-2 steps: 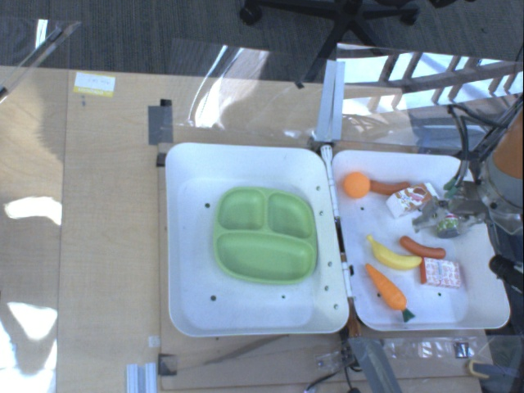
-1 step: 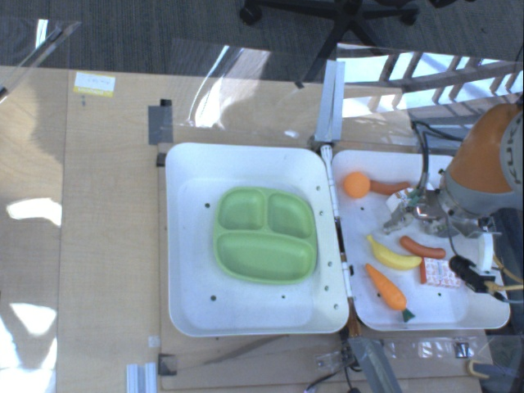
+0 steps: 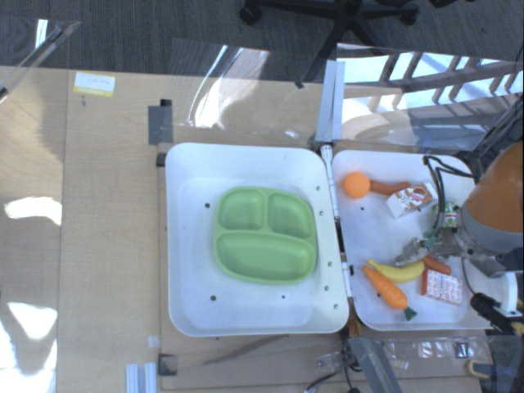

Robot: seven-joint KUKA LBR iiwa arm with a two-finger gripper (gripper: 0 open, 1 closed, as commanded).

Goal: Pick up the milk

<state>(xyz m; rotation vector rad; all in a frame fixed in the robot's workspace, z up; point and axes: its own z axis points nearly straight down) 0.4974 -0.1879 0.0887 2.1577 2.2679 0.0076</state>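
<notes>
1. The grey arm with an orange band (image 3: 498, 199) reached in from three o'clock.
2. A green three-compartment plastic plate (image 3: 265, 233) sat in the left white bin (image 3: 188, 301).
3. The small white milk carton (image 3: 410, 200) lay at twelve o'clock in the right white bin (image 3: 368, 313).
4. The two-finger gripper (image 3: 414, 255) hovered above a yellow banana (image 3: 396, 271); whether its jaws were open or closed could not be told.

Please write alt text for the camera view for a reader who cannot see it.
The gripper hovers over the banana in the right bin, away from the milk carton near an orange. The left bin holds a green divided plate.
</notes>
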